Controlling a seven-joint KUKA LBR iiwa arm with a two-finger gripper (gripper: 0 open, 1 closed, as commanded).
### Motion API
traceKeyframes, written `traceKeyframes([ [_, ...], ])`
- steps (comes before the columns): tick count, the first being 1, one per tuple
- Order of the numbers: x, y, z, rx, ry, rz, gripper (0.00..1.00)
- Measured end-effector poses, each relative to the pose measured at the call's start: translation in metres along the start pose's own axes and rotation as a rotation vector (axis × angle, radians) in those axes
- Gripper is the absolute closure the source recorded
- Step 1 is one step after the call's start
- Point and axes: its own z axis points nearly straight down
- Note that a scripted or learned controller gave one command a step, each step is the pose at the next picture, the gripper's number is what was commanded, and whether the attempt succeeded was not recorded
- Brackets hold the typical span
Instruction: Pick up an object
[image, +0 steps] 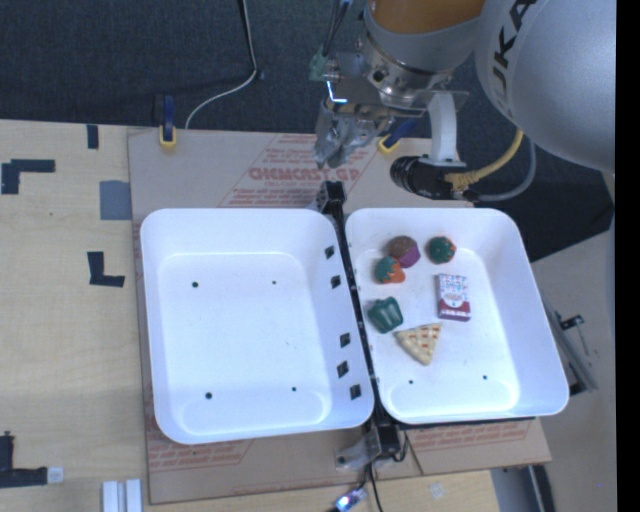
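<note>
The gripper (338, 150) hangs above the bench beyond the far edge of the two bins, near their dividing line, whether clenched or released I cannot tell, while the red box (453, 296), green pepper (385, 314), pizza slice (420, 342) and other small toys lie in the right bin (500, 390)

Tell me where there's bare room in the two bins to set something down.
The left bin has an open floor from wall to wall. In the right bin, free patches lie along the near wall, below the pizza slice, and right of the red carton. The upper middle is crowded with small toys. The pincer hangs beyond the far edge.
</note>
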Motion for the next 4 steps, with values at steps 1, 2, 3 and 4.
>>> traceKeyframes([
  [1,0.046,-0.085,0.06,0.016,-0.002,0.0,1.0],
  [2,0.069,-0.089,-0.121,-0.012,0.006,0.002,1.0],
  [3,0.118,-0.087,-0.001,0.017,-0.006,0.002,1.0],
  [4,0.116,-0.102,-0.117,-0.005,0.004,0.004,1.0],
])
